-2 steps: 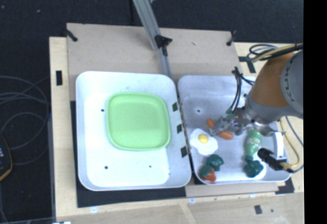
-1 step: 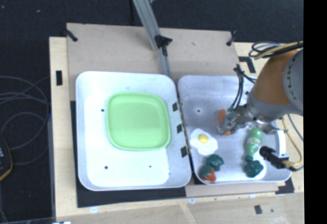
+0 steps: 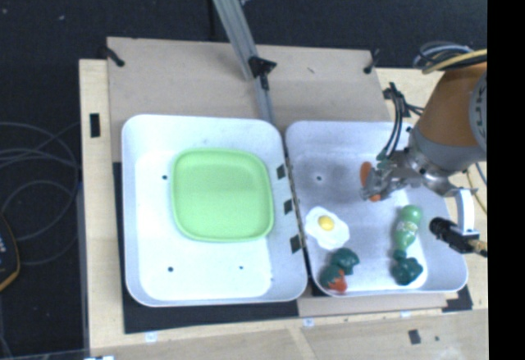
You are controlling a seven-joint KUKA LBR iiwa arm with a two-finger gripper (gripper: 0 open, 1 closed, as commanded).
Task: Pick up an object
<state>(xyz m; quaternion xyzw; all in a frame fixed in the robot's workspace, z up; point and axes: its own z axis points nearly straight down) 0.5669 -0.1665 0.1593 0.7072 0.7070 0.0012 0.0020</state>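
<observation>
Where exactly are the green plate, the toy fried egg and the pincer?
green plate (image 3: 221, 194), camera view, its flat middle
toy fried egg (image 3: 326, 225), camera view, its yolk
pincer (image 3: 377, 184), camera view, its tip

Two white bins: left bin (image 3: 148, 268), right bin (image 3: 328, 145). One green plate (image 3: 221, 194), inside the left bin. One fried-egg toy (image 3: 326, 227), right of the plate. Two green-and-red toys (image 3: 339, 266) just below the egg. One pale green piece (image 3: 407, 223), one dark green piece (image 3: 405, 269) farther right. One orange item (image 3: 367, 174).
</observation>
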